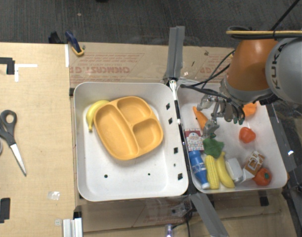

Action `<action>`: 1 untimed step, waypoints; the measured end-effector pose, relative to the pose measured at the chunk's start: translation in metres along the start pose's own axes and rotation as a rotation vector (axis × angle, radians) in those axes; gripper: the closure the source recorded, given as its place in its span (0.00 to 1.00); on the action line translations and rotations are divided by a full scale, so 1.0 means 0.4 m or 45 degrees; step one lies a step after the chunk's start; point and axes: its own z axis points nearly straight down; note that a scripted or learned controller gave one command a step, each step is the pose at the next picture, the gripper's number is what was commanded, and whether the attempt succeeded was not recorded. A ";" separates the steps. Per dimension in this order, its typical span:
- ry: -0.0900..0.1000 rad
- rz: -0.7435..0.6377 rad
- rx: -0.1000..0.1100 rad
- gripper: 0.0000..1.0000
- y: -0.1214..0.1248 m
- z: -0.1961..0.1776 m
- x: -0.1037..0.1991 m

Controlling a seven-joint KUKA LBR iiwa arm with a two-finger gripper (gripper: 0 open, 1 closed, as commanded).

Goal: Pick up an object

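camera view: gripper (pixel 217 121) hangs spread over the right bin (pixel 274 132), above the green toy (pixel 213 146), holding nothing.

Left of the pincer (pixel 216 124), the yellow divided plate (pixel 128 127) covers most of a banana (pixel 94 111); the arm (pixel 269 65) hides the right bin's (pixel 277 147) far corner.

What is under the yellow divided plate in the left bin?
A banana pokes out from beneath the divided plate's upper-left rim, resting on the left bin floor. Its other end is covered by the plate, as is anything else beneath.
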 end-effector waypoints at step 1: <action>0.001 -0.011 0.000 0.00 -0.004 0.000 -0.002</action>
